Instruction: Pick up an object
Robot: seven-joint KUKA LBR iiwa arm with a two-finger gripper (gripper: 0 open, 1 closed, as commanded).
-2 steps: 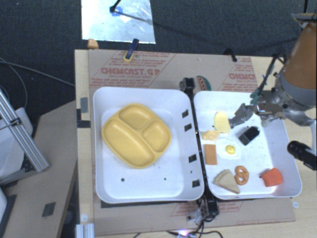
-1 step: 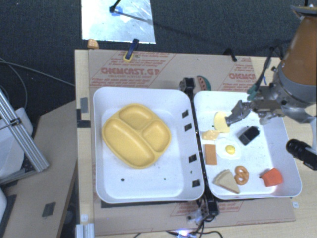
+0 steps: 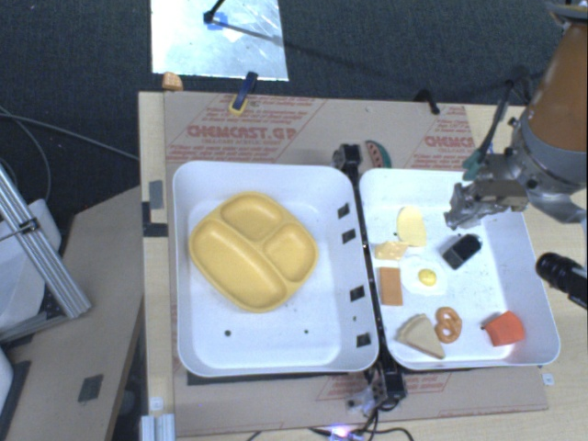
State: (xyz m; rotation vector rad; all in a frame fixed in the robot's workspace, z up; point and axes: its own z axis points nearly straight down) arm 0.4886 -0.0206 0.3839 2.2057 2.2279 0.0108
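My gripper (image 3: pixel 462 211) hangs over the right bin (image 3: pixel 524 246), near its upper middle, just above a small black block (image 3: pixel 461 250). Left of it lie a pale yellow cheese-like piece (image 3: pixel 411 225) and a smaller yellow scrap (image 3: pixel 391 250). Below those sit a fried egg toy (image 3: pixel 427 277), an orange-brown strip (image 3: pixel 390 286), a pretzel (image 3: pixel 448 322), a sandwich wedge (image 3: pixel 420 335) and an orange-red block (image 3: pixel 504 328). Nothing shows between the fingers.
The left bin (image 3: pixel 197 338) holds a yellow divided tray (image 3: pixel 253 250). Both bins rest on a cardboard sheet (image 3: pixel 303 122). A shiny foil sheet (image 3: pixel 219 24) lies on the dark floor behind. A black cylinder (image 3: pixel 562 274) juts in at the right edge.
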